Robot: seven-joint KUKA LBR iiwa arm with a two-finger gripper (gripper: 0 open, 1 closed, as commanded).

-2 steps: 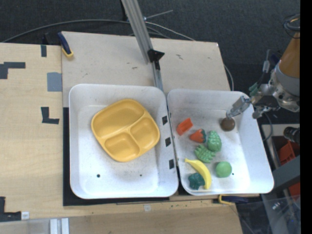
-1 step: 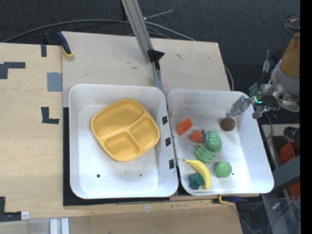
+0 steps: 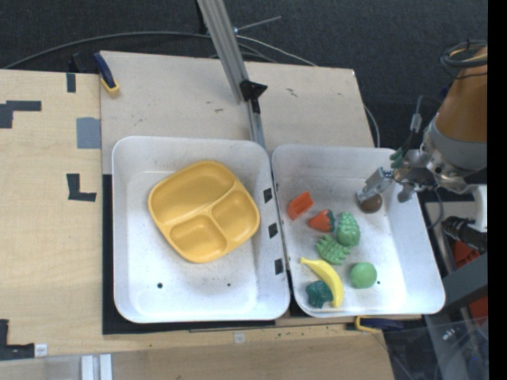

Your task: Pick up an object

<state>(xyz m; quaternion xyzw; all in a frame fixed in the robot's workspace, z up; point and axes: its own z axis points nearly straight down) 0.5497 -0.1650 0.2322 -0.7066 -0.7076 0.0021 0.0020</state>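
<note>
Gripper (image 3: 371, 199) sits low over the upper right part of the right bin (image 3: 416, 287), with a small brown object (image 3: 370, 204) at its tip; whether that object is pinched or just under the tip cannot be told, nor whether the gripper is open or closed. Behind it the grey wrist rises toward the right edge of the frame, with the orange band (image 3: 467, 105) above, so the arm (image 3: 447, 145) slants down and leftward into the bin.

Just left and below lie an orange block (image 3: 299, 205), a red piece (image 3: 320, 221) and two green leafy toys (image 3: 342, 237). Lower down, a yellow banana (image 3: 326, 276) runs on a diagonal, its long axis going from upper left to lower right, with a dark teal piece (image 3: 318, 293) touching its lower end and a green ball (image 3: 363, 275) just to its right.

In the left bin (image 3: 127, 212) a yellow divided plate (image 3: 203, 210) lies flat, turned at an angle.
</note>
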